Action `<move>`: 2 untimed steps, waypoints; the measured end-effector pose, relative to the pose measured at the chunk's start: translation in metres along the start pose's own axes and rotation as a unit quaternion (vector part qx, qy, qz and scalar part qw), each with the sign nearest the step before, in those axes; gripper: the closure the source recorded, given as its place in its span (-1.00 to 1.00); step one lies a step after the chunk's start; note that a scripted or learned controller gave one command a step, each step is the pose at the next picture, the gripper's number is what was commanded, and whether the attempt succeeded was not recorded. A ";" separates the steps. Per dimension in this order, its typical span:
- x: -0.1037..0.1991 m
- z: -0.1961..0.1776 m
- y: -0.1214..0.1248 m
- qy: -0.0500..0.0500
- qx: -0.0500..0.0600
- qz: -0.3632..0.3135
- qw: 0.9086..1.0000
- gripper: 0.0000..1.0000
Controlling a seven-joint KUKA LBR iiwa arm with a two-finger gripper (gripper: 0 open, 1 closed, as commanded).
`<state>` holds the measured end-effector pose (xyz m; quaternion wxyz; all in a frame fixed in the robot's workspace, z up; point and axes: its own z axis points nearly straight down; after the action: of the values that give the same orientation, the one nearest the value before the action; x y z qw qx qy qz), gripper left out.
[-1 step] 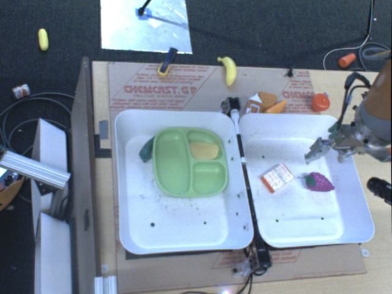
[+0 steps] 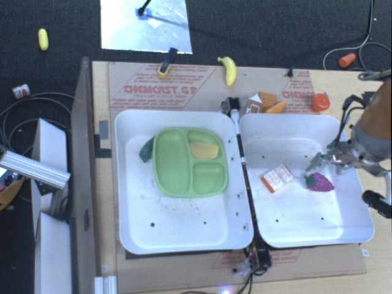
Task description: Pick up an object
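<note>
Purple toy (image 2: 320, 182) lies near the right bin's (image 2: 294, 234) right edge, just below the gripper (image 2: 326, 162), whose fingers stand open, holding nothing

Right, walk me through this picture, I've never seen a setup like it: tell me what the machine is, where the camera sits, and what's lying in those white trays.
One fixed camera looks down at a slant on a bench with two shallow white bins. The machine is a robot arm, grey with an orange band, reaching in from the right; its gripper hangs low over the right bin. That bin holds a small red and white box and a purple toy lying just below the gripper. The left bin holds a green divided plate with a yellow item in one compartment, and a dark green thing at the plate's left edge. I cannot see anything held.
</note>
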<state>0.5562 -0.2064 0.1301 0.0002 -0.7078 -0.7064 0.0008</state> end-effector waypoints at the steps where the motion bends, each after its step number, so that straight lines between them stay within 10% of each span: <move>1: 0.010 0.048 -0.008 0.001 0.000 -0.001 1.000 -1.00; 2: 0.009 0.035 -0.007 0.000 -0.003 -0.001 1.000 1.00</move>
<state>0.5496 -0.1974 0.0952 -0.0017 -0.7068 -0.7074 -0.0010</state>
